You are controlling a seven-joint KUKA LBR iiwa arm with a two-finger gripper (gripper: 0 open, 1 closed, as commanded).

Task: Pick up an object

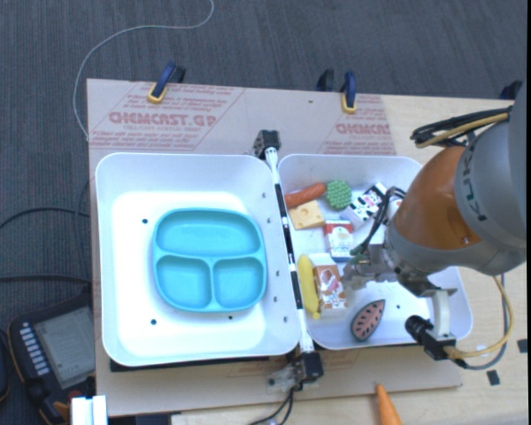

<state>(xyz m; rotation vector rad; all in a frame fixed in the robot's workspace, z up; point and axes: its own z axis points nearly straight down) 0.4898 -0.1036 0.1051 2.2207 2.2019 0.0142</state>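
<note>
My gripper hangs low over the middle of the right bin, under the grey arm with its orange band. Just left of it lie a red snack box and a yellow banana. A red-and-white carton sits just above the gripper, and a watermelon slice lies below it. Farther back are a sausage, a cheese wedge, a green knobbly piece and a black-and-white item. Nothing visibly sits in the gripper.
The left bin holds a blue three-compartment tray. The arm's body covers the right half of the right bin. A black divider strip runs between the bins. Cables trail at the bench's right and front edges.
</note>
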